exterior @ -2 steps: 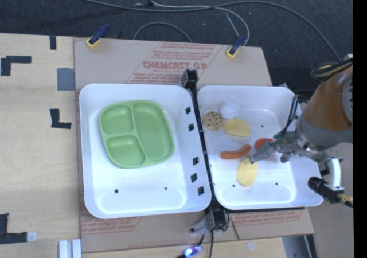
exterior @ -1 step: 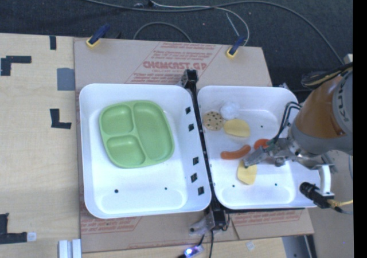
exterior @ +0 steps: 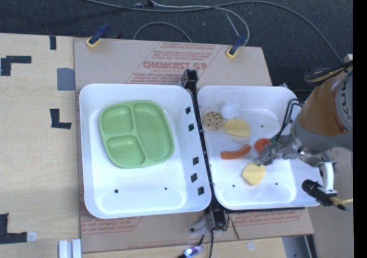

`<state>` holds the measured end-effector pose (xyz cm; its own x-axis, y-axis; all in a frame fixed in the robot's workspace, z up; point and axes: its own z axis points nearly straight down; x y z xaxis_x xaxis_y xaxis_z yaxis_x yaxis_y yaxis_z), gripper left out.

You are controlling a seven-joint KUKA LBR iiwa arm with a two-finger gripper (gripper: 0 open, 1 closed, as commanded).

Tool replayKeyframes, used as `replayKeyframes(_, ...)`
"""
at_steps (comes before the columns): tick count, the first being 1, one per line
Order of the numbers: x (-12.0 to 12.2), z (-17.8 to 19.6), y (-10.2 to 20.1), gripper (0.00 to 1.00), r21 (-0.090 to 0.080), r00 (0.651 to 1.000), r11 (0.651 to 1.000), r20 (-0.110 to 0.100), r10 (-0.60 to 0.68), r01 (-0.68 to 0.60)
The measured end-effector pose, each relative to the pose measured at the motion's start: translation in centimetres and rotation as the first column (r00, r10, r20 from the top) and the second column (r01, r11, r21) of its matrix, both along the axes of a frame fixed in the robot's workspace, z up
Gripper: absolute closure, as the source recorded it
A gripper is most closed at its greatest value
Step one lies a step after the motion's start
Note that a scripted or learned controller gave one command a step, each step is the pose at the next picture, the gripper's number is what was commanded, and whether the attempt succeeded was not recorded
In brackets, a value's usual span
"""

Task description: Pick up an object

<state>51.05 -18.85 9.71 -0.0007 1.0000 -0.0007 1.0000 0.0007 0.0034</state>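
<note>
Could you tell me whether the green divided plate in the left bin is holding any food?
Empty. All three compartments of the green plate show bare green; the food items lie in the right bin.

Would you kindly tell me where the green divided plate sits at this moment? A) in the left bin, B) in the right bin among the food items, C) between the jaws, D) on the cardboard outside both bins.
A: the green divided plate lies flat in the left bin, while the cookie and the sausage lie in the right bin.
</note>
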Motion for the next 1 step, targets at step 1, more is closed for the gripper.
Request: replayKeyframes(1,0.57,4.68,0.80,1.00,0.000,1.000,1.000,-0.001,0.002,-0.002)
